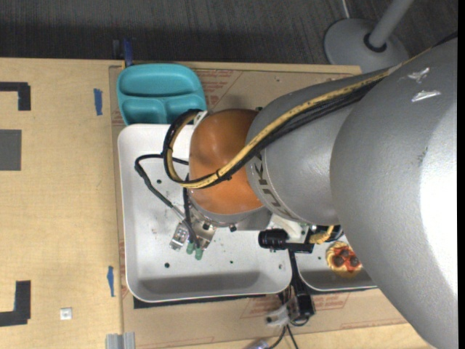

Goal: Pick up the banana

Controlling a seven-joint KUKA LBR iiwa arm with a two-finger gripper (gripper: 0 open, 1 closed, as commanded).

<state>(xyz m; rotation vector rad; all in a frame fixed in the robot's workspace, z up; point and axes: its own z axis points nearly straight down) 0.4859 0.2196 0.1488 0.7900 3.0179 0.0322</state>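
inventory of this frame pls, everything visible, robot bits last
bins: 2, white, side by side on the bench; the left one in plain view, the right one mostly under the arm
tray: 1, teal, with compartments, just beyond the left bin's far edge
small object: 1, orange-red, in the right bin by its near-left corner; too little of it shows to tell what it is
tape marks: 2, blue, on the cardboard left of the bins
arm: 1, grey with an orange band, reaching in from the right over the left bin
gripper: 1, low over the left bin's floor
cables: yellow and black, along the arm
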